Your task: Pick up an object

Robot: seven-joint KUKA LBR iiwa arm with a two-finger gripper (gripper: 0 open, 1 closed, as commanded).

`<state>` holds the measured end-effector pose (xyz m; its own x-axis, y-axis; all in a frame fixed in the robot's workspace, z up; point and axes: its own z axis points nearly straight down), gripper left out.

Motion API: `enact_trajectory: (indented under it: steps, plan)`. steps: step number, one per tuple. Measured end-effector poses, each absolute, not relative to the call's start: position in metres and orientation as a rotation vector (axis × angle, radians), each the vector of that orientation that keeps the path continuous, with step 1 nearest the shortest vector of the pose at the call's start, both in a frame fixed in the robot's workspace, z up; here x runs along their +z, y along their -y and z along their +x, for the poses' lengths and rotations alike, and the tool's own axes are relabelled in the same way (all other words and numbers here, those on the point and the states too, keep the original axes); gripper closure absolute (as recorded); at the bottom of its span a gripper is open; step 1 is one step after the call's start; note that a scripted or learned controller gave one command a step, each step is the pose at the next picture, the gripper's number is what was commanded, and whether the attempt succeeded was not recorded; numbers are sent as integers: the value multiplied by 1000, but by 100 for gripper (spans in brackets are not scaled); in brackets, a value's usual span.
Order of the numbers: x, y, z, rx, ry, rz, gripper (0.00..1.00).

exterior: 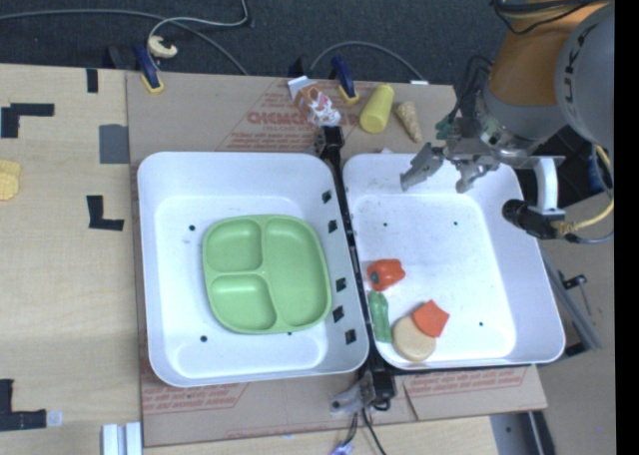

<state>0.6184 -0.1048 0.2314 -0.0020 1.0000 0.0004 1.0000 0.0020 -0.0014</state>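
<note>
The jaws hang spread apart, grasping nothing, over the far edge of the right bin. At that bin's near left corner lie a red piece, a green piece, an orange wedge and a tan round; a green divided plate sits in the left bin.

Most of the right bin floor is left open; its lower left corner is crowded by a red piece, green piece, orange wedge and tan disc.
</note>
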Motion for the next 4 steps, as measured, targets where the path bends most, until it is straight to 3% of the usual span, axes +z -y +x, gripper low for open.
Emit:
enact_trajectory:
  steps: [1, 2, 3, 4]
  plan:
    - [150, 112, 553, 3, 2220, -2219, 0]
    - [105, 101, 538, -1, 2221, -2221, 0]
    - [122, 166, 603, 2, 2222, -2222, 0]
    - [245, 224, 607, 1, 2224, -2224, 0]
